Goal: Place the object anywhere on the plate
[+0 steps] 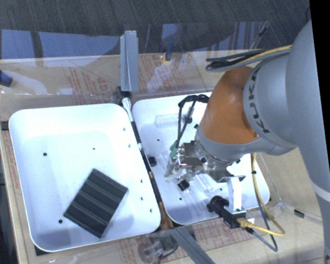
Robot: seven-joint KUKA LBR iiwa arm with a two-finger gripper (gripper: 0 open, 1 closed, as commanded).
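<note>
The gripper (178, 165) is hovering low in the right bin (157, 114); its grip state cannot be told, nor can any object be made out there. The dark ribbed plate (96, 202) is lying well apart in the left bin (27, 124), its long axis running diagonally, so the coming move is likely heading leftward across the divider.

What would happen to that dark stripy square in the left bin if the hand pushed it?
The dark ribbed plate lies flat on the left bin floor, so it would probably slide, not roll or tip. Its straight edges suggest it is stiff. Lying so low, it may be hard for the hand to pinch.
</note>
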